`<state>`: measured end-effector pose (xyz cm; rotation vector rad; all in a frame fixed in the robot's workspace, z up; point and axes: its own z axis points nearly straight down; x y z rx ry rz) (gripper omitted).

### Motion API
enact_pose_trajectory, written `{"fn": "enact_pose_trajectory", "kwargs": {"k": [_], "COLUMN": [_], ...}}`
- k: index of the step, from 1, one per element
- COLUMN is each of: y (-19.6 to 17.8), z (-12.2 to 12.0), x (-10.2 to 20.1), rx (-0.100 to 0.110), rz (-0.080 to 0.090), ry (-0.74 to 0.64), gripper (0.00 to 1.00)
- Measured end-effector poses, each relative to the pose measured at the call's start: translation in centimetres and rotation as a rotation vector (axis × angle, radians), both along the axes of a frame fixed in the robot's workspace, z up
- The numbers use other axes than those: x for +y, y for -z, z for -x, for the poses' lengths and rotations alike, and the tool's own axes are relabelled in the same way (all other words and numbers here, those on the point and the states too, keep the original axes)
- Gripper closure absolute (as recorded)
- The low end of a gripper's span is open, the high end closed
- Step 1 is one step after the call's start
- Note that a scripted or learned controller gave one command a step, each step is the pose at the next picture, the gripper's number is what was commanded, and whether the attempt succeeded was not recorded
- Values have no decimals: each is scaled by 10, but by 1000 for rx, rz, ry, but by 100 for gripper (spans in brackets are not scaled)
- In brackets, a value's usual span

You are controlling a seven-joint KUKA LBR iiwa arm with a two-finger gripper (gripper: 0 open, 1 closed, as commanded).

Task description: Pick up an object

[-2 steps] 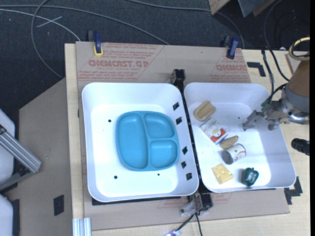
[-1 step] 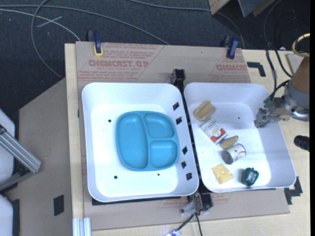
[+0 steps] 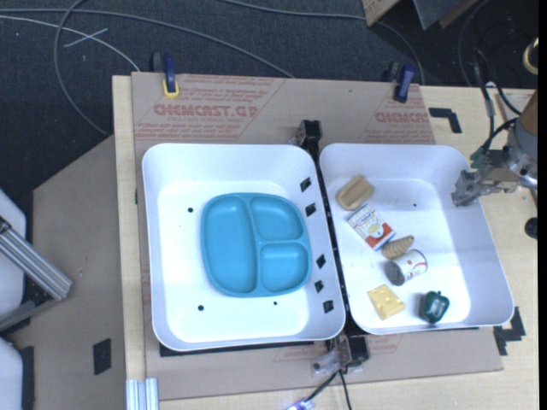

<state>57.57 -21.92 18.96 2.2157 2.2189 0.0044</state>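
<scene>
The light is bright and even, coming from above — shadows are short and soft, and left of the claw (image 3: 466, 188) both white bins (image 3: 162, 254) glare to near blankness, with little wall detail. The dark floor (image 3: 60, 84) far to the claw's left stays dim. Focus is soft overall — small items look slightly blurred, and the table (image 3: 256, 92) edges bow faintly.

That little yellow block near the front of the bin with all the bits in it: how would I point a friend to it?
Find the right-hand shallow white bin, then its front edge. The flat yellow cheese-like wedge lies there, between a small grey-and-white cup behind it and a dark green lump beside it. It alone is yellow.
</scene>
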Motion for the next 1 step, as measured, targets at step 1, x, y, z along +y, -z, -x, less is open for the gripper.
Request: {"fn": "enact_pose_trajectory", "kwargs": {"k": [1], "y": [-44], "z": [-1], "x": [4], "rx": [1], "rz": [0], "ry": [0], "gripper": [100]}}
